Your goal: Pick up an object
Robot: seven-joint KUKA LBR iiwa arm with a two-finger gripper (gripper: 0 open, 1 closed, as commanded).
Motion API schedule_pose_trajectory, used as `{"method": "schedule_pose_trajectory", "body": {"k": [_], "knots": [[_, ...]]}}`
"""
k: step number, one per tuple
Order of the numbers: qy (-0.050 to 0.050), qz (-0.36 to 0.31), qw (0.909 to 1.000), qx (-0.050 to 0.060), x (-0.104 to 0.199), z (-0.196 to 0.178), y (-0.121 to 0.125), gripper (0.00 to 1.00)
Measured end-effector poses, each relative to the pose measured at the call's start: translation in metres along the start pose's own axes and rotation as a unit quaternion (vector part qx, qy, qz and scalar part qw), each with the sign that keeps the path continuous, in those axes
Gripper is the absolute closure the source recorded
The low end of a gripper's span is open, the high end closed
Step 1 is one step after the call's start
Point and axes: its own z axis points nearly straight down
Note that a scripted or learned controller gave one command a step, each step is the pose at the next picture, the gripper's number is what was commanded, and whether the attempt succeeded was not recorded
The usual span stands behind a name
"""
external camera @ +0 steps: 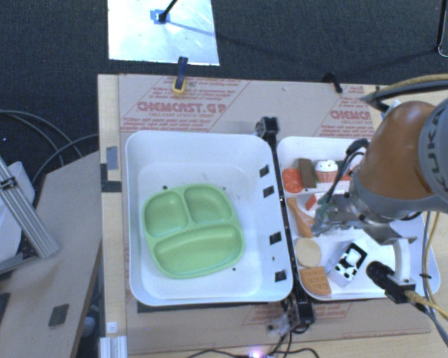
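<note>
Rt bin (293,149); carrot (303,221) beside gripper (319,222)

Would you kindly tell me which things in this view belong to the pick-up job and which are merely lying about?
Belonging to the job:
- two-finger gripper
- right shallow white bin
- small food-like items in it, such as the red round piece and tan round disc

Lying about:
- green three-compartment plastic tray
- left shallow white bin
- shiny square sheet
</note>
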Motion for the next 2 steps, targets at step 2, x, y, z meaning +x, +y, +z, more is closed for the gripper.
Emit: {"method": "schedule_pose_trajectory", "body": {"k": [2], "knots": [[-0.001, 0.001, 1.0000, -0.001, 0.049, -0.041, 0.080, 1.00]]}}
